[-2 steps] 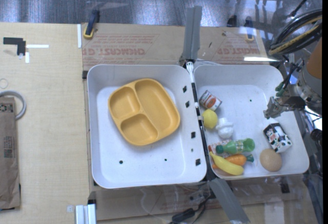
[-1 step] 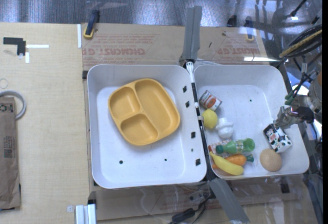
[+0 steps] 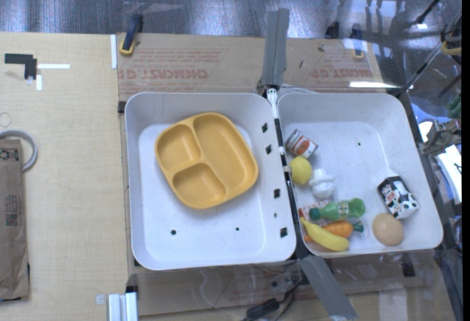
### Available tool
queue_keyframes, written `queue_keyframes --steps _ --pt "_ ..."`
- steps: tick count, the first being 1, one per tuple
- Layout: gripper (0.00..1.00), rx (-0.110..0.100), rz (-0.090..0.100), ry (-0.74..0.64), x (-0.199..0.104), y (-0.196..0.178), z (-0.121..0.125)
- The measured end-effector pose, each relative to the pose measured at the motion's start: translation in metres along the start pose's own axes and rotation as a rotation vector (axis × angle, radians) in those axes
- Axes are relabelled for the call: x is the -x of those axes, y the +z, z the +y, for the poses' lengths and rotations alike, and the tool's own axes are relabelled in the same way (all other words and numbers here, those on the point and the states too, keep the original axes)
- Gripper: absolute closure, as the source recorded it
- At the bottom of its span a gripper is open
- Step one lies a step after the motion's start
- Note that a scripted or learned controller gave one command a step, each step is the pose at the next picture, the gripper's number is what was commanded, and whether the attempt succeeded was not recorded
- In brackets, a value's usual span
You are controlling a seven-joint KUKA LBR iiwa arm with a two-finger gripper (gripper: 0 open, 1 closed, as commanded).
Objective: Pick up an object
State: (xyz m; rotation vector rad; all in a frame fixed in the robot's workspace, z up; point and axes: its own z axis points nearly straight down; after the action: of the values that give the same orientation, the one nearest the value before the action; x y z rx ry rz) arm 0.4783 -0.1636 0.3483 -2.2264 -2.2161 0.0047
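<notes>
Two white bins sit side by side on the bench. The left bin (image 3: 139, 187) holds a yellow divided plate (image 3: 206, 159), lying tilted, with three compartments. A grey divider (image 3: 275, 48) runs back from the seam between the bins. Brown cardboard (image 3: 192, 64) with red print lies behind the bins. A yellow clamp (image 3: 131, 39) grips its left corner. At the far left, a brown paper bag (image 3: 12, 218) lies on the pale wood bench (image 3: 70, 165), near a grey ring (image 3: 28, 147).
</notes>
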Motion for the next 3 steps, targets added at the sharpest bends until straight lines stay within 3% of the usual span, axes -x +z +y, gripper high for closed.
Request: queue_keyframes --steps 1,2,3 --pt "1.0 0.001 -0.001 -0.075 0.058 -0.064 0.011" --pt "1.0 -0.001 0.0 -0.149 0.059 -0.028 0.0" --pt "1.0 0.001 -0.001 -0.258 0.058 -0.093 0.081"
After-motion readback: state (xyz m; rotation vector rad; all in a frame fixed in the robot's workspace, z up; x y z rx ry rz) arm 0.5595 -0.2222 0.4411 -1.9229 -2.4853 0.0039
